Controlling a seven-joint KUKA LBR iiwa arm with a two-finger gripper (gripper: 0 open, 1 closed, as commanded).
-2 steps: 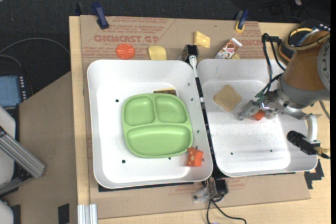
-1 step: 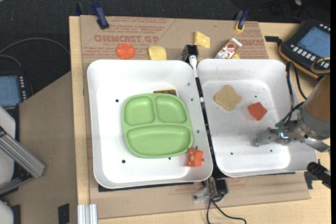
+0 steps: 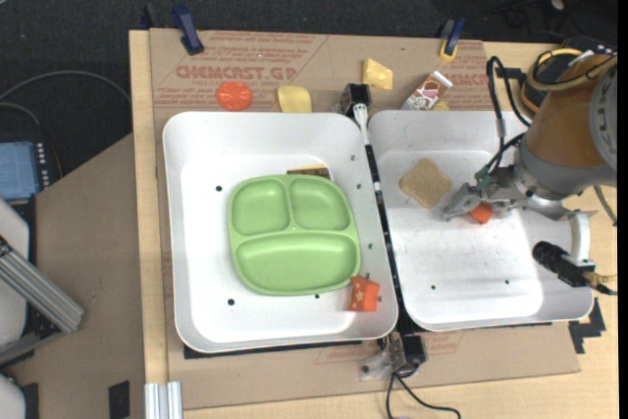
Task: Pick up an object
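In the right bin (image 3: 471,294) my gripper (image 3: 469,204) hangs low, reaching in from the right under the grey and orange arm (image 3: 569,128). A small red-orange object (image 3: 481,215) lies right at its tip, partly covered by it. Whether it is gripped is hidden. A tan slice of toast (image 3: 425,182) lies just left of the gripper on the bin floor. The left bin (image 3: 196,211) holds a green divided plate (image 3: 292,233) and a small orange block (image 3: 363,294) by its front right corner.
Behind the bins, on the cardboard, lie an orange round piece (image 3: 234,95), a yellow piece (image 3: 293,99), a yellow wedge (image 3: 377,73) and a small carton (image 3: 427,93). Two blue clamps (image 3: 186,27) hold the back edge. A black cable (image 3: 505,113) hangs near the arm.
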